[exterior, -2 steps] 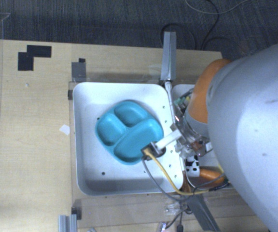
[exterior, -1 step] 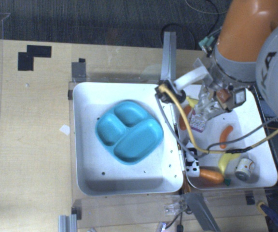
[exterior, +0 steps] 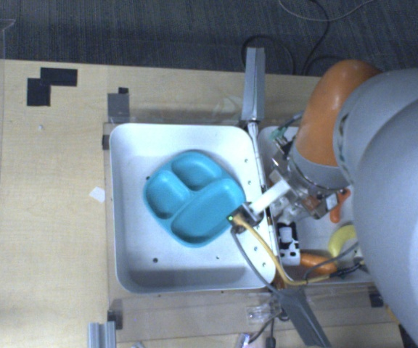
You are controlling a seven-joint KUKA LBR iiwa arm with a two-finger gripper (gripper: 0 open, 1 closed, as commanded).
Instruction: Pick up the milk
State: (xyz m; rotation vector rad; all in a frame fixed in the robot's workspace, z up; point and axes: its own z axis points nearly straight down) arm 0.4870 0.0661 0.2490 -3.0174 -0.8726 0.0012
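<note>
Milk [exterior: 289, 241] is hard to make out: a small white thing with dark marks lies in the right bin [exterior: 309, 232], near that bin's left wall and just below the claw [exterior: 290, 198], and it may be the carton, though it is too small to be sure. Nothing shows the claw gripping it. The claw hangs low over the wall between the two bins, with a white bar slanting from it down towards the left bin [exterior: 122, 194]. Whether the claw is wide or narrow cannot be told, since the wrist and its fittings cover it. A tan hose [exterior: 256, 249] curves from the bar's lower end along the left bin's right side towards the near edge. In the left bin a blue divided plate [exterior: 194, 205] lies alone, slightly tilted in plan, its right corner touching or just beside the bar's tip. A yellow banana [exterior: 342, 239] and an orange carrot [exterior: 314, 259] lie in the right bin, partly hidden under the grey arm [exterior: 398, 194], whose orange band [exterior: 332, 114] sits above the wrist. Black tape squares [exterior: 49, 82] mark the pale wooden table [exterior: 49, 194] at the far left.
</note>
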